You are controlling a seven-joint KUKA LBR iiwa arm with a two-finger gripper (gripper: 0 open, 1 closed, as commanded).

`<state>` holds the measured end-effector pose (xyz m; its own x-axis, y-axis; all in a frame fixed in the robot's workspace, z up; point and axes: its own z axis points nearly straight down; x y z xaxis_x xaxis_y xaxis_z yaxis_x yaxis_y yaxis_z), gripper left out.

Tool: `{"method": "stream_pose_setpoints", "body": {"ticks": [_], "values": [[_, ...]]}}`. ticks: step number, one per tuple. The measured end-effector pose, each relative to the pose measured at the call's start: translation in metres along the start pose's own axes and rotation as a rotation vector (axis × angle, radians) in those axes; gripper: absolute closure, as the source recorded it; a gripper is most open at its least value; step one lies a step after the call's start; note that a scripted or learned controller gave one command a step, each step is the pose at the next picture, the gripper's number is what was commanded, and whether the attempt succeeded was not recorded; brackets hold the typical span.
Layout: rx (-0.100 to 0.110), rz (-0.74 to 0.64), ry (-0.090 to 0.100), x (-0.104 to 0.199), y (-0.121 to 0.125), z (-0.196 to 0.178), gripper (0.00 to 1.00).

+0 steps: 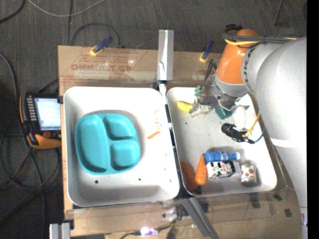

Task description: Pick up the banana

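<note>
Bin wall [172,114] crowds banana [184,105]; rt side open

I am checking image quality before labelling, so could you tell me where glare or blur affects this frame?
In the camera view, the arm's pale housing at right is overexposed and soft; the gripper by the banana is slightly blurred, its fingers unclear; the left bin's white floor is bright, though the teal divided plate reads clearly.
</note>
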<state>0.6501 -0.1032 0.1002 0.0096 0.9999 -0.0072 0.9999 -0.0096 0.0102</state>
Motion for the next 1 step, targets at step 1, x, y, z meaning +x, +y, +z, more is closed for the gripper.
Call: {"method": "stream_pose_setpoints", "body": {"ticks": [1], "values": [[0.0,-0.146,-0.001,0.0022,-0.0025,0.0087,1.0]]}}
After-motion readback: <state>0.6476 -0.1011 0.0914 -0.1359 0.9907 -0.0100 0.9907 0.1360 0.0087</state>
